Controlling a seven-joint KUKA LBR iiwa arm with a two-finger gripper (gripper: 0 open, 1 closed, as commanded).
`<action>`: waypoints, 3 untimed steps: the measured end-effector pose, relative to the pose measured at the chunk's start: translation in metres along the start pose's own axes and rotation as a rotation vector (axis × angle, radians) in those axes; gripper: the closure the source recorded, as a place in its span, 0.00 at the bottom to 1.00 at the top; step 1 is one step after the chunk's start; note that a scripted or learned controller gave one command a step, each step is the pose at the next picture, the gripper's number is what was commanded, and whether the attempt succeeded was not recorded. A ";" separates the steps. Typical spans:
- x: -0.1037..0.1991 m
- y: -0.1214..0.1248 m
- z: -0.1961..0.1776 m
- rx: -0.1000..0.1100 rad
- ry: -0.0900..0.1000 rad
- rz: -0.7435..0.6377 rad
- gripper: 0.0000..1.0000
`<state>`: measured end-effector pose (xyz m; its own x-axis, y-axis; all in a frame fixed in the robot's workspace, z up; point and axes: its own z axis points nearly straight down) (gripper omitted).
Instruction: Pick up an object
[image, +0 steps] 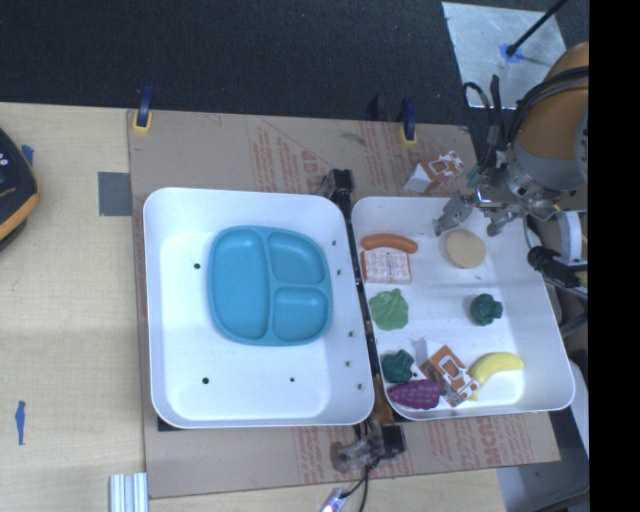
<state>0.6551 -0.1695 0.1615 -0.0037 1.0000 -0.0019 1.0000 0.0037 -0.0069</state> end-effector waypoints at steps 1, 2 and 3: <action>-0.035 0.001 0.055 -0.001 0.001 0.000 0.00; -0.035 -0.084 0.040 -0.003 0.001 -0.001 0.00; -0.012 -0.105 0.071 -0.003 0.001 0.000 0.00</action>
<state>0.5497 -0.1817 0.0916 -0.0035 1.0000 -0.0005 1.0000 0.0035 -0.0038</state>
